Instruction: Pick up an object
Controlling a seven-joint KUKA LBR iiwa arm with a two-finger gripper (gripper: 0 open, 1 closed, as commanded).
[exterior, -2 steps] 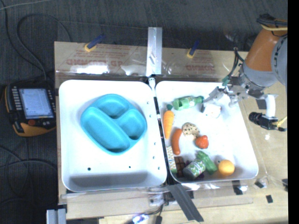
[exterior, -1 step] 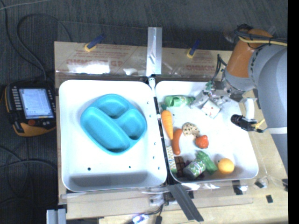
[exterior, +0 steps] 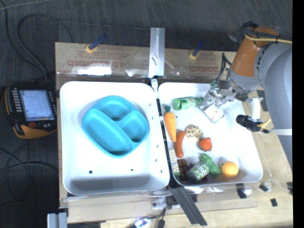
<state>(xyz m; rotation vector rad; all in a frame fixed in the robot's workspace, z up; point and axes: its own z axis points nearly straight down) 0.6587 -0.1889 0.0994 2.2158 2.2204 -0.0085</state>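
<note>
A: Where is the gripper [exterior: 214, 109] sitting?
B: It is hanging low over the right bin [exterior: 247, 141], near its back edge, beside the green bottle [exterior: 186, 102].
A: Is it gripping anything?
B: I cannot tell how it is standing.
A: And the rest?
B: The carrot [exterior: 170, 122], cookie [exterior: 193, 131], tomato [exterior: 205, 144] and orange [exterior: 229, 169] are lying in that bin; the blue tray [exterior: 115, 124] is resting in the left bin [exterior: 80, 175].

Divided tray [exterior: 115, 125] in left bin [exterior: 71, 141], toy foods [exterior: 190, 141] in right bin [exterior: 247, 151]
</note>
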